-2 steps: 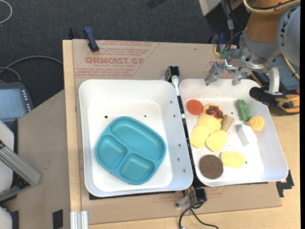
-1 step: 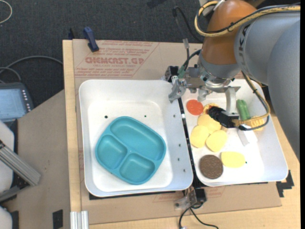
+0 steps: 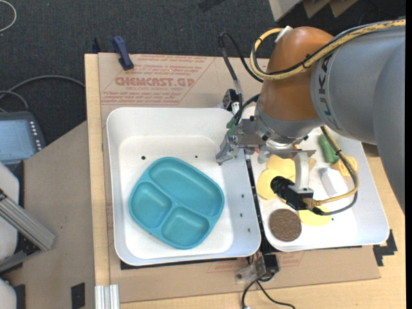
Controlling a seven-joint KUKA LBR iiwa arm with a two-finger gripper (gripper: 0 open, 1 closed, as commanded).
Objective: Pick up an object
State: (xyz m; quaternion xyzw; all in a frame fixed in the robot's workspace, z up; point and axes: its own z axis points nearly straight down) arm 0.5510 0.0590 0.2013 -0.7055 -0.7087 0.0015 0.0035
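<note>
- Grey with an orange band, the one arm (image 3: 302,89) reaches in from the right and covers much of the right side of the frame.
- One table (image 3: 161,76), topped with a printed brown sheet, carries two white bins: the left bin (image 3: 122,140) and the right bin (image 3: 370,195), touching along their shared wall.
- One teal divided plate (image 3: 177,201) with three compartments lies flat in the lower middle of the left bin. It is the only thing there.
- One gripper (image 3: 225,152) hangs over the left bin's upper right corner, just beside the shared wall and apart from the plate. Whether it is open or closed cannot be told.
- The right bin holds at least two pale yellow flat pieces (image 3: 275,167), partly hidden by the arm, plus one white block (image 3: 331,182), one brown disc (image 3: 284,224) and one green stick (image 3: 327,148).
- One blue clip (image 3: 122,51) sits at the table's upper left edge.
- Judged from this, nothing is picked yet. The plate is nearest but broad and flat, so a grasp should straddle its raised rim rather than press down on its middle.
</note>
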